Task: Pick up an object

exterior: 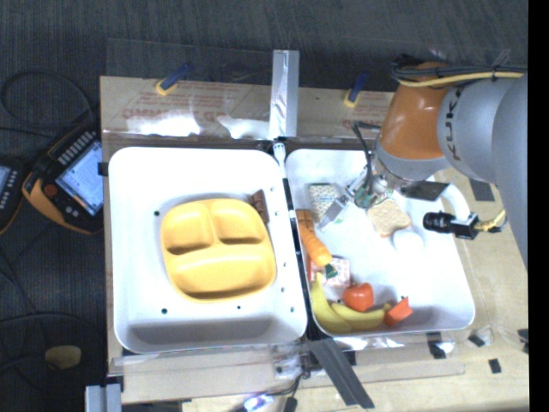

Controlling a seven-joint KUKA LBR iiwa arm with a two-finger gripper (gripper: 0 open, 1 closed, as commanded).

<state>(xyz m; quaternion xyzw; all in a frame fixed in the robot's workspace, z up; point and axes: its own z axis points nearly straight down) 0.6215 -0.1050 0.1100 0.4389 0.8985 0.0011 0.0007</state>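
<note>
The grey arm with its orange band reaches into the right-hand shallow white plastic bin, and the jaws hang low near that bin's far end. Whether they are released or clenched I cannot tell, since the wrist hides them from above.

Nothing can be seen gripped. Just beside the jaws on the bin-divider side lies a pale speckled square sponge-like piece; on their other side sits a tan slice of toy bread. Further toward the near edge lie an orange toy carrot, a red toy tomato and a yellow toy banana, which touch one another.

The likely failure is a descent between the speckled piece and the bread, closing on nothing. A flat piece could also slide away under the tips, or the crowding could make them nudge two things at once.
</note>
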